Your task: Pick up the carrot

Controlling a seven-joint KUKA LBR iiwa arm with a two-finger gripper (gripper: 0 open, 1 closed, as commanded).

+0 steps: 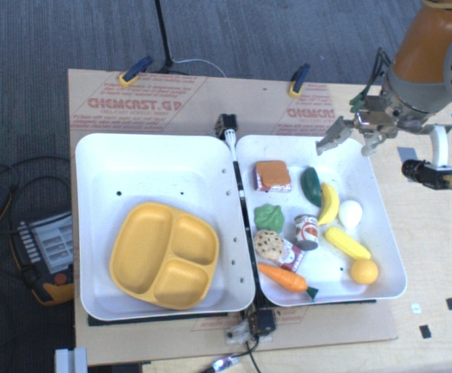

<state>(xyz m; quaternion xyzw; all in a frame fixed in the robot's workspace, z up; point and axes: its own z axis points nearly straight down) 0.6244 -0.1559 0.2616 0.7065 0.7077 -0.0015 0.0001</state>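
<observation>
Orange tapered plastic toy carrot [284,278], green-tipped, near front wall of right white bin [389,231]: likely light, rigid, slick; grasp mid-body across width. Two-finger gripper [349,137] spread apart, empty.

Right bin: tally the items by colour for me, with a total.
Yellow: 3, banana, second banana, lemon
Green: 2
Orange: 1, carrot
White: 1, egg
Mixed: 3, sandwich, can, cookie
Total: 10
</observation>
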